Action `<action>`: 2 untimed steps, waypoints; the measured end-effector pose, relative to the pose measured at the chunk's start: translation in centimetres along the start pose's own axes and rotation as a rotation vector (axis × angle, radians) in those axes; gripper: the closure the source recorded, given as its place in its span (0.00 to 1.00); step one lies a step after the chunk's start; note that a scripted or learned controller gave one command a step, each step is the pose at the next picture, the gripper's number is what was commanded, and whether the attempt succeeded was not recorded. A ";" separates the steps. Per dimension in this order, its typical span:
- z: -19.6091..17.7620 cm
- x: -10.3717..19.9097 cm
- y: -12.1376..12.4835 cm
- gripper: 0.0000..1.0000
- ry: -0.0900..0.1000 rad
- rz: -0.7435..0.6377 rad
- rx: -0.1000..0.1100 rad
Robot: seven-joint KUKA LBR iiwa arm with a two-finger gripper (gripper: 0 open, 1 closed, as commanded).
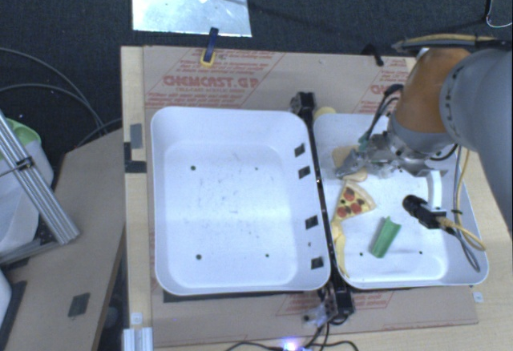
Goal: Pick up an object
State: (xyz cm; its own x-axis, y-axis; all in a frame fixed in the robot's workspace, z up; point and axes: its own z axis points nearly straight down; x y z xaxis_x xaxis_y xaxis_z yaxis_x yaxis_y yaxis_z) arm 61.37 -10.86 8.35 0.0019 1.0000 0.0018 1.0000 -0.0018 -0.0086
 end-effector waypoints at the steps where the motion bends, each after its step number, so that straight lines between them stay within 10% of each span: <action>1: -0.4 -7.3 -1.7 0.00 -0.003 0.003 -0.015; 2: -9.4 -1.9 1.5 0.00 -0.002 -0.011 -0.020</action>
State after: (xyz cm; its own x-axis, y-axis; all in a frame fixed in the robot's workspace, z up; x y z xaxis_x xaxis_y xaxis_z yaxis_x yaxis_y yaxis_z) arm 62.97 -12.78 17.69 -0.0096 1.0000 -0.0006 0.9999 0.0096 0.0118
